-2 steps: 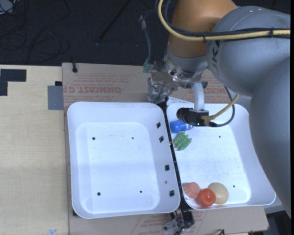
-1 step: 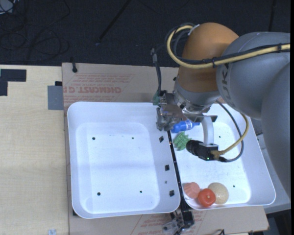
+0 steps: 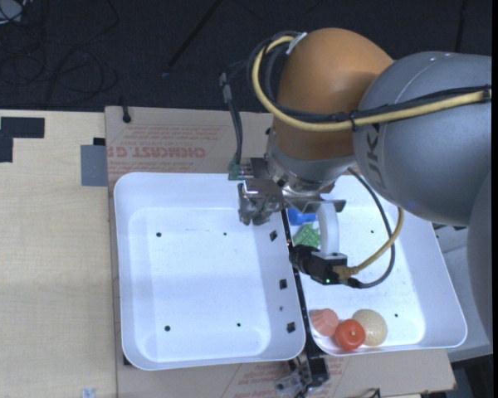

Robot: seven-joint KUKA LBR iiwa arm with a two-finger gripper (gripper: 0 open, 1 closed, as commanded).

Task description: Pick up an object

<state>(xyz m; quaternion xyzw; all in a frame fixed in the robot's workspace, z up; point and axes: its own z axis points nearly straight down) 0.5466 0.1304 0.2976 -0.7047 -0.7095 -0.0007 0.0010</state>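
Gripper [image 3: 256, 210] hangs low over the far right corner of the left bin [image 3: 199, 282], right by the wall where the two bins meet. It looks like a small lump of shiny grey metal. I cannot tell if it is spread apart or pressed together.

At the left is the bench [image 3: 41, 247], flat, pale and woody. On it lies a sheet of brown cardboard [image 3: 174, 139] with red letters, and both bins sit on that.

The left bin is white, smooth and shallow, with round corners. Its floor has four tiny dark dots [image 3: 159, 235].

The right bin [image 3: 415, 280] is the same kind of white tray, touching the left one. It has five things to pick. Just right of the gripper, near the bin's far left side, are one blue thing [image 3: 299, 216] and one green thing [image 3: 309, 237], both partly hidden. At the near edge three things huddle close together: one soft-looking pink thing [image 3: 322, 319], one shiny red ball [image 3: 349, 334] and one pale ball [image 3: 371, 325], cream in color.

Above the right bin comes the arm [image 3: 432, 131], fat, round and grey, with a smooth orange band.
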